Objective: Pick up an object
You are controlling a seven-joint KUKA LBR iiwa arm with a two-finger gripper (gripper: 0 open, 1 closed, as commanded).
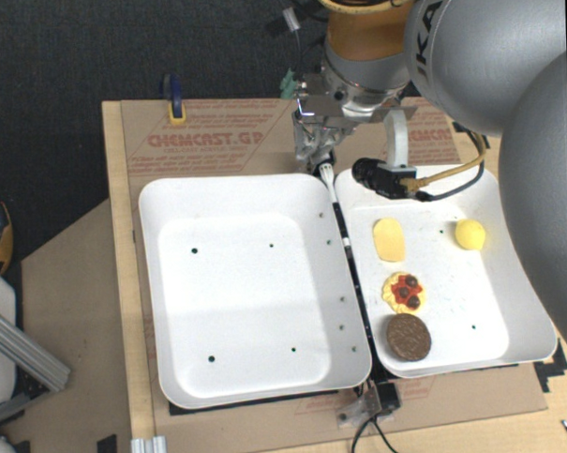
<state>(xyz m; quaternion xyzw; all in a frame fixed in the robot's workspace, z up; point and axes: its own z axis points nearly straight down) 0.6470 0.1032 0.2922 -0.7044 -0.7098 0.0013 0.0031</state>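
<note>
The claw (320,152) hangs over the bins' far rims (grip state unclear); the right bin (513,338) holds a brown disc (408,337).

White bins (164,273); pale yellow block (389,239); yellow ball (470,234); brown disc (408,337); red-topped yellow tart (404,292).

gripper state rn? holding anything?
Gripper: at the far rim between the two bins; cannot tell whether it is open, closed or holding anything.
</note>
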